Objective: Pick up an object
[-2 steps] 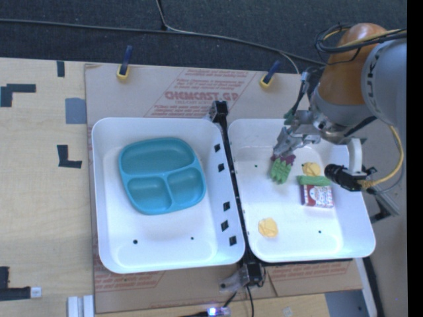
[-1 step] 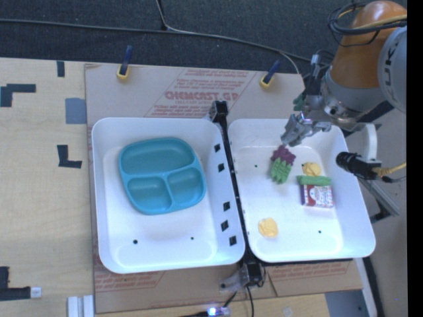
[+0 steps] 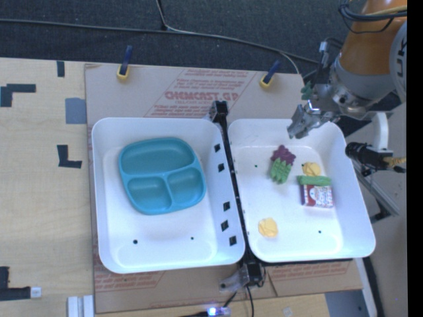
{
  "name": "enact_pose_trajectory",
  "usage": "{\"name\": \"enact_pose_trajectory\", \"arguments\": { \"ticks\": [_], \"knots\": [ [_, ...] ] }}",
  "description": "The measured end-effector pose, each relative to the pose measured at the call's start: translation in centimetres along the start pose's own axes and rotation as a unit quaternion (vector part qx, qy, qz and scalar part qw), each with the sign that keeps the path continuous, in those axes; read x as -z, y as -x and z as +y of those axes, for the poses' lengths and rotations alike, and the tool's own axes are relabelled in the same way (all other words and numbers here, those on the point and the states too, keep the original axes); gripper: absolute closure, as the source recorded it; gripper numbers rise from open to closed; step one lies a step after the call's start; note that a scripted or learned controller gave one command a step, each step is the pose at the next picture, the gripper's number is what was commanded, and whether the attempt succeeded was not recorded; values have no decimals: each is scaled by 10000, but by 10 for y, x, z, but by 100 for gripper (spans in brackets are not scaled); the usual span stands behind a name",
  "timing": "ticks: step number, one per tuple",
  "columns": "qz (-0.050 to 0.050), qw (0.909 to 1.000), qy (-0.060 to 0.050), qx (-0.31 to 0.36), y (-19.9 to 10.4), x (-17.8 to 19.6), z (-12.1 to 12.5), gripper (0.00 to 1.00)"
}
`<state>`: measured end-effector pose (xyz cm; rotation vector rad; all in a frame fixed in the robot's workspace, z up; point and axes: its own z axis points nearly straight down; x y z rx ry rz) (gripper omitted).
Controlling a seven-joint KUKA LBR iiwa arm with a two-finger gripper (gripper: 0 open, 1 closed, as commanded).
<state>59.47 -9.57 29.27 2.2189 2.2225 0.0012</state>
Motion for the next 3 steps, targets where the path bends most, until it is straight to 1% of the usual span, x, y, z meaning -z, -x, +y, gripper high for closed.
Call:
{"name": "enact_pose_trajectory", "arguments": {
  "ticks": [1,2,3],
  "knots": [
    [9,10000,-25,19,-58,-8,-17,100],
    [6,10000,-37,18,-108,-32,-30,100],
    [4,10000,-37,18,-156,-53,-38,100]
  ]
}}
